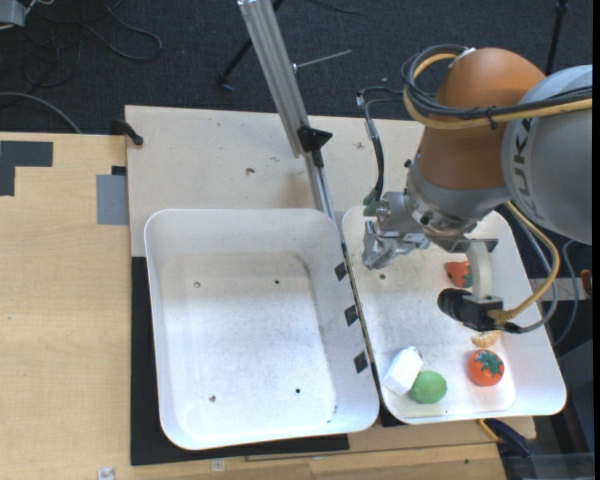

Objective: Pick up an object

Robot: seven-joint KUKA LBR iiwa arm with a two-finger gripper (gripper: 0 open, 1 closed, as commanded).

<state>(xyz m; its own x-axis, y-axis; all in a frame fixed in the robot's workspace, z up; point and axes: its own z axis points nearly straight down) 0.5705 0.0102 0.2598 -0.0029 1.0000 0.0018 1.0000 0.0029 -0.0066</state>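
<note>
Nothing was lifted yet: the tool [380,251], its grip state impossible to tell, hung in the right bin [540,393], well apart from the green ball [429,387] and tomato toy [486,367].

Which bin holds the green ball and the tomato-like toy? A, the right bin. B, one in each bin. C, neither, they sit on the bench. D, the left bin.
A: the green ball and the red tomato-like toy both lie near the front edge of the right bin, the same bin the end effector hangs over.
</note>
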